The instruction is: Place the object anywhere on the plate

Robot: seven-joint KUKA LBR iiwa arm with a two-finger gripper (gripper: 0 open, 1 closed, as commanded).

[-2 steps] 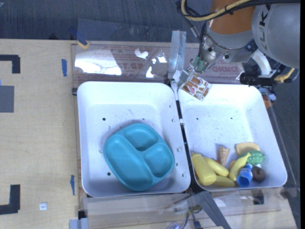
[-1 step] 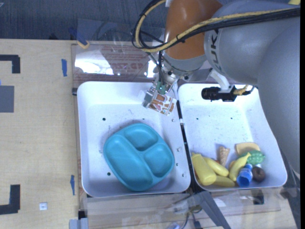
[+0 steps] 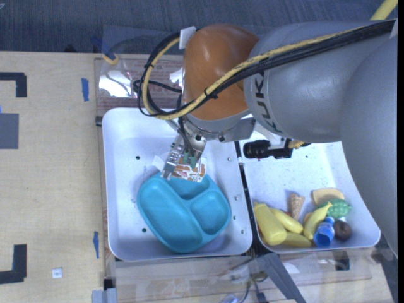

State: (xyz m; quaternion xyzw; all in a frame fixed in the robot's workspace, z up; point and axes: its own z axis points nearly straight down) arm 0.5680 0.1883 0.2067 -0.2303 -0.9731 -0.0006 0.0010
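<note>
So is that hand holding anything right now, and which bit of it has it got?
It cannot be told. The hand hangs over the far rim of the blue plate, with something small and orange-patterned at its tip, too blurred to identify as a held thing.

A blue plate (image 3: 184,213) with three compartments lay flat in the left bin. A small orange, white and green object (image 3: 189,167) sat at its far rim, its shape unclear.

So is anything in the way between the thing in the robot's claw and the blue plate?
Nothing visible. The gripper holds a small orange-patterned object right over the back rim of the blue divided plate, whose compartments lie bare below it.
</note>
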